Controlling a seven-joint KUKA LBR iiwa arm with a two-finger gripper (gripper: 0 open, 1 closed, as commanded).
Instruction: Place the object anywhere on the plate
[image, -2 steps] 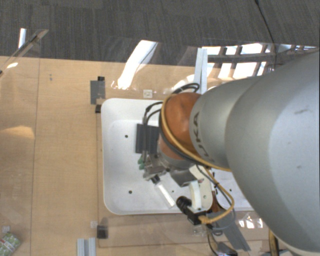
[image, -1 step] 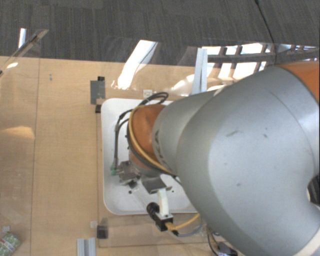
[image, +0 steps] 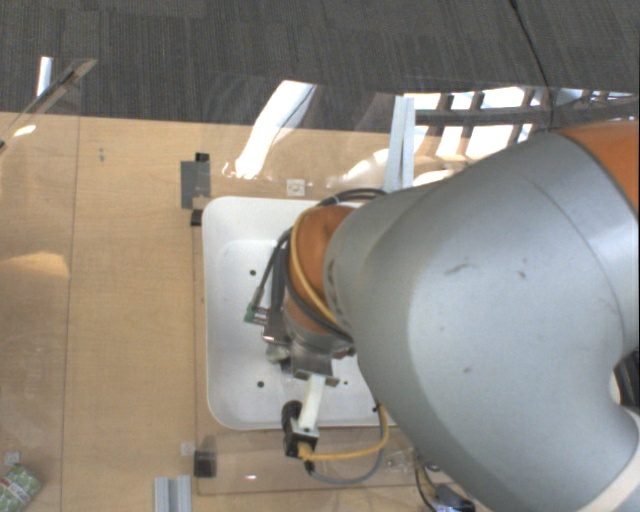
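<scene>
Nearest the lens bulks the grey arm (image: 500, 330), its broad link covering the right half of the view and whatever lies beneath. Below that link the orange band (image: 312, 250) rings the wrist, and under the band the claw (image: 300, 352) hangs low over the white bin (image: 225, 300), toward the bin's nearer rim. The bin rests on the pale wooden desk (image: 100, 300). Whether the claw is released, clenched or grasping something cannot be told, since the wrist stands over it. The bare left part of the bin floor carries a few small dark dots (image: 262, 381). Where the object lies, and where the plate stands, cannot be told either: the arm screens the rest of this bin and the space to its right. Judging by the low pose, the arm is probably at a pick or a set-down. Nothing seen confirms the object on the plate, so I would count the task as unfinished.
</scene>
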